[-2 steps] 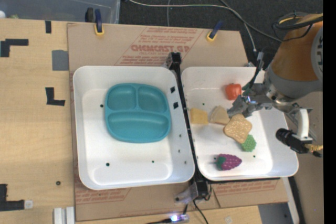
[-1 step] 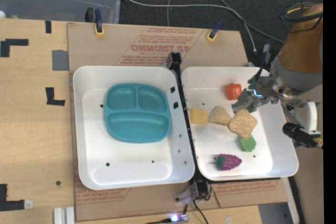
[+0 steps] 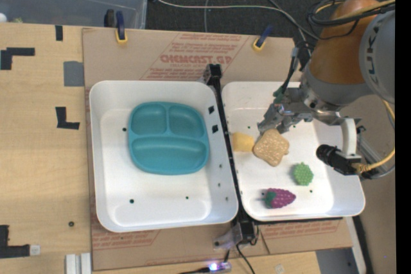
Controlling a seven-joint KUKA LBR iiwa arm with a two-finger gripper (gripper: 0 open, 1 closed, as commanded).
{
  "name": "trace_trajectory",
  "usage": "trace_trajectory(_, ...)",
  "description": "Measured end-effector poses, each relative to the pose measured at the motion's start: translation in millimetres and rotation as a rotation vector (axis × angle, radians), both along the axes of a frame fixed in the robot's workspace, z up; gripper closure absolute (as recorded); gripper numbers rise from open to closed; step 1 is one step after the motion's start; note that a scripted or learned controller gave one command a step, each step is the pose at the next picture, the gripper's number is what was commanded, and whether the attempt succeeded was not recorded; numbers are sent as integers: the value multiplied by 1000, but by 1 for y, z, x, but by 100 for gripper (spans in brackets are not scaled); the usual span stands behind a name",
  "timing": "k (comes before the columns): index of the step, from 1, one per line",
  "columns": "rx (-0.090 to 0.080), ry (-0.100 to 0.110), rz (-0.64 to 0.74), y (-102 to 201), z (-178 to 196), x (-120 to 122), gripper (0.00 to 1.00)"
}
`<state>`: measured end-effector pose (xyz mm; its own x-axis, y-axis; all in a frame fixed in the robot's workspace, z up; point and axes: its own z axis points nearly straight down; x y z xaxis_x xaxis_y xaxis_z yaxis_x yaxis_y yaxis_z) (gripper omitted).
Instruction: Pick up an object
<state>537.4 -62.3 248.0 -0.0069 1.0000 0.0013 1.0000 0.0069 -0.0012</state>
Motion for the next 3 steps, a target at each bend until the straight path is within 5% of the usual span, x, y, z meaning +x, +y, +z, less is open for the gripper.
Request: trace_trajectory(3, 0, -1, 0, 139, -5, 52, 100)
